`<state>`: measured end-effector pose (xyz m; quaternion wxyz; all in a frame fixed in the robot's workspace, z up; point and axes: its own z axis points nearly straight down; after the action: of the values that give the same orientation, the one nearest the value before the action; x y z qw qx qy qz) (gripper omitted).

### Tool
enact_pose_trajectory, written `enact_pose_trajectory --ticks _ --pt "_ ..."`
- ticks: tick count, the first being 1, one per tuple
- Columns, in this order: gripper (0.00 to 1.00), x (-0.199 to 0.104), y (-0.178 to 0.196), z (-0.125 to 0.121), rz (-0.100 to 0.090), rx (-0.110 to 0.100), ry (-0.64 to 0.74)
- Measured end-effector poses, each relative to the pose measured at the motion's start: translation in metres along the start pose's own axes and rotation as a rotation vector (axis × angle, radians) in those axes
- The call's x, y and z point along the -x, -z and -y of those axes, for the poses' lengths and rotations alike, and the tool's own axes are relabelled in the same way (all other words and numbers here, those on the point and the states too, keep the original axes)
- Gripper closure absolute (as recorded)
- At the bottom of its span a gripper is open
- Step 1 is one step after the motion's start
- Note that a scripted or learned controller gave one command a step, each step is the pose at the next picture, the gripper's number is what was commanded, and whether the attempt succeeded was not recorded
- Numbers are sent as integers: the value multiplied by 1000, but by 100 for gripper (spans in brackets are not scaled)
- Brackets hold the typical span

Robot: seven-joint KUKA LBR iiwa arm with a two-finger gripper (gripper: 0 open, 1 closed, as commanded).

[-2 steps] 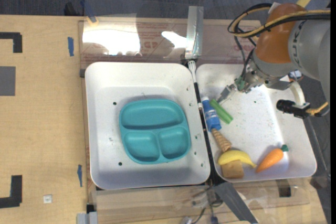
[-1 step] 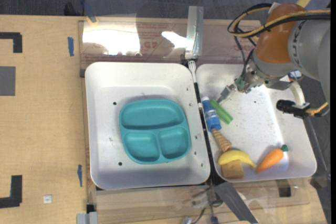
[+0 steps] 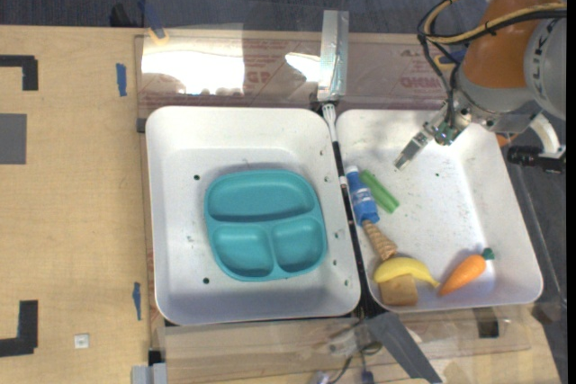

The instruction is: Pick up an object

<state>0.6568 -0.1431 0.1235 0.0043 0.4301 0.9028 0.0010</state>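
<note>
The left bin (image 3: 171, 148) holds a teal divided tray (image 3: 264, 223). The arm's gripper (image 3: 410, 151) hangs over the right bin (image 3: 504, 184) near its back — fingers close together, nothing between them. Well apart, along that bin's left and front: blue tube (image 3: 363, 196), green marker (image 3: 380, 193), banana (image 3: 403, 269), carrot (image 3: 464, 273).

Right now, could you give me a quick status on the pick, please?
Pincer over right bin, holding nothing. Carrot, banana, blue tube untouched near front. Nothing in the way.
</note>
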Motion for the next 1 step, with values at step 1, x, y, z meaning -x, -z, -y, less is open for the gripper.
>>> enact_pose_trajectory --ticks 1 --pt "0 -16 -1 32 -4 -3 19"
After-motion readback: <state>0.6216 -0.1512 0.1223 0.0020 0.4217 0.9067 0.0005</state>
